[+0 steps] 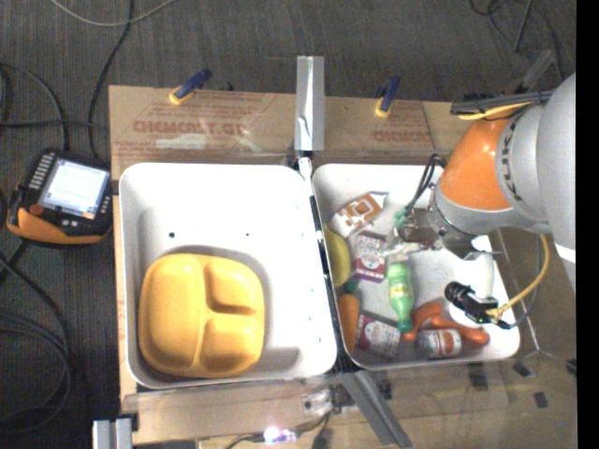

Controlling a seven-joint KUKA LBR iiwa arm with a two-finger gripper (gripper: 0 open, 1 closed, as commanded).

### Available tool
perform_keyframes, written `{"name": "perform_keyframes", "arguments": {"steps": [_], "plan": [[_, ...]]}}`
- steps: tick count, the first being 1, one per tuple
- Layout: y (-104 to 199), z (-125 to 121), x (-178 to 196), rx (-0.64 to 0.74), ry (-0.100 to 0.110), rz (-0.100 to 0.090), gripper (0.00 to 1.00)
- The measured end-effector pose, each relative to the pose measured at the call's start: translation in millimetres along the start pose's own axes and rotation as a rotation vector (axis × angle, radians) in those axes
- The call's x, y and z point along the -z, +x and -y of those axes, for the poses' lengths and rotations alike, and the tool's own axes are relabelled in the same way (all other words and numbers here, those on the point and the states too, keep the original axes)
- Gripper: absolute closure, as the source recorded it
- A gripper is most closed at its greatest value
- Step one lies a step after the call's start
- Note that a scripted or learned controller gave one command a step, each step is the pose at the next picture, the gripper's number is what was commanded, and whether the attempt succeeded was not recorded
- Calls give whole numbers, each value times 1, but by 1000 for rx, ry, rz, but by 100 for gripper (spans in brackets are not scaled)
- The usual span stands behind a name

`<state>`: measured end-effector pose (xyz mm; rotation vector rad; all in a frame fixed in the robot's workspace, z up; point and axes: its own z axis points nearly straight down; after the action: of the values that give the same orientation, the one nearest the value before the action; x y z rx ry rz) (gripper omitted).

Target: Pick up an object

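Right bin (326, 187) holds the pickable clutter, all lying loose on its floor. Green bottle (400, 293) at centre, lying lengthwise. Just left of it a purple-and-white packet (369, 255), and above that an orange-and-white carton (358, 211), tilted. Banana (338, 256) runs along the left wall, carrot (349, 318) below it near the front-left corner. Second dark packet (378, 335) at the front edge, touching the bottle's lower end. Red-labelled bottle (442, 343) lies on its side at front right, with an orange item (429, 314) just above it.

Gripper (409, 231) sits low over the bin, just above and right of the green bottle, near the purple packet. Jaw state: cannot tell, wrist blocks it. Nothing visibly between them.

Arm (482, 171) comes in from the right, orange band over the bin's back-right part.

Left bin (131, 195) has a yellow divided tray (201, 314), front left. Teach pendant (65, 195) on the floor, well left of the bins.
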<state>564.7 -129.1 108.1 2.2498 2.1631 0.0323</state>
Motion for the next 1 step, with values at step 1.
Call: {"name": "perform_keyframes", "arguments": {"steps": [1], "plan": [[0, 1, -2, -1, 4, 0, 0]]}}
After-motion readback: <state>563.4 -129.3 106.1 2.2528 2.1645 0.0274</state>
